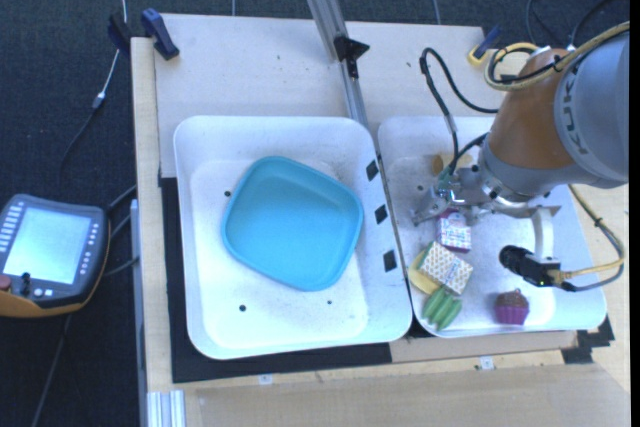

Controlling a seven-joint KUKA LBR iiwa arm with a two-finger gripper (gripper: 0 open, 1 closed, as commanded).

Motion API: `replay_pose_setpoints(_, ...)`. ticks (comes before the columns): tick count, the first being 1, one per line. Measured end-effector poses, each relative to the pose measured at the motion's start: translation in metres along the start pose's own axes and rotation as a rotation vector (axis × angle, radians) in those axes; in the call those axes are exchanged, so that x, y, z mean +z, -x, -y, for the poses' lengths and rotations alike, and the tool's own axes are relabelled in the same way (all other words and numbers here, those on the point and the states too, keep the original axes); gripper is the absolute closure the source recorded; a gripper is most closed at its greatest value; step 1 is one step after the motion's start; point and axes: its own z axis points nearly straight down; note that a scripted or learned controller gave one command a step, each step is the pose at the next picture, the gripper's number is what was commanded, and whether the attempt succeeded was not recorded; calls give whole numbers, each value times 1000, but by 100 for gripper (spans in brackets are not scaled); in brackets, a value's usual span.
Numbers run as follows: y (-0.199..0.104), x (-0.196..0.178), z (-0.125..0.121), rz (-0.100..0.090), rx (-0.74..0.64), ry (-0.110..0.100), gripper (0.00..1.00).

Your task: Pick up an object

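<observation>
A pale wooden bench seen from above carries two shallow white plastic bins side by side. The left bin holds a light blue square plastic plate with rounded corners, lying flat near the bin's middle and turned so that one corner points toward the bin's near edge.

The right bin holds several small things. A grey robot arm with an orange band reaches in over the bin's right edge, and its two-finger gripper sits low over the middle of the bin. Whether the fingers are parted or pressed together, or grasping anything, cannot be told from this angle.

Just below the gripper lies a small pink and white patterned packet, its long axis running roughly from the bin's far edge toward its near edge; whether the gripper touches it cannot be told. Next toward the near edge is a flat cream square with a speckled pattern, turned diamond-wise. Toward the bin's near left corner lies a green pod-shaped toy, its long axis slanting from the near left corner up toward the right. A purple round toy sits near the near edge, right of the pod. A small yellow piece lies toward the far side of the bin.

A grey handheld control pendant with a screen lies on the dark floor to the left of the bench.
</observation>
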Motion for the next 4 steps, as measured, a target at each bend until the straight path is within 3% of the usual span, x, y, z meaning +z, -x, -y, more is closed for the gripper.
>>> replay_pose_setpoints(1, 0, -13, -2, 0, 1, 6, 100)
replay_pose_setpoints(2, -1, -76, -4, 0, -1, 2, 100)
replay_pose_setpoints(3, -1, -115, -5, 0, 0, 1, 100)
replay_pose_setpoints(4, -50, -110, -22, -2, -5, -3, 100)
